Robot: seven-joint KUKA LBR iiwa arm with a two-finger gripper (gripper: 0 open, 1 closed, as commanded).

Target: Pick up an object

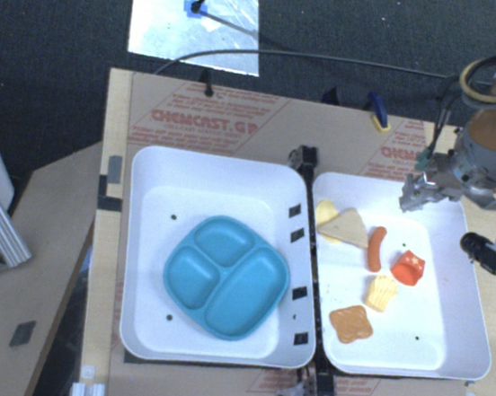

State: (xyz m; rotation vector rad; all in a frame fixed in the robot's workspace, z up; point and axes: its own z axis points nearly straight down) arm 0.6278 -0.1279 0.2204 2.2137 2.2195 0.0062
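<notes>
**Gripper above right bin, objects unheld**

The grey two-finger gripper [414,195] is seen at the 1 o'clock corner of the shallow white right bin [465,303]; whether its fingers are apart or together cannot be told, the view being too coarse. Nothing is seen between them. Within that bin are recorded a pale yellow wedge [346,225] at 10 o'clock, an orange sausage [376,247] near centre, a red piece [408,267] at 3 o'clock, a yellow ridged piece [381,293] and an orange flat piece [350,323] at 6 o'clock. A blue divided plastic plate [225,276] is found in the shallow white left bin [164,182].

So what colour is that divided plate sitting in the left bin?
The three-compartment plastic plate is plain light blue, seen clearly in the overhead camera view.
</notes>
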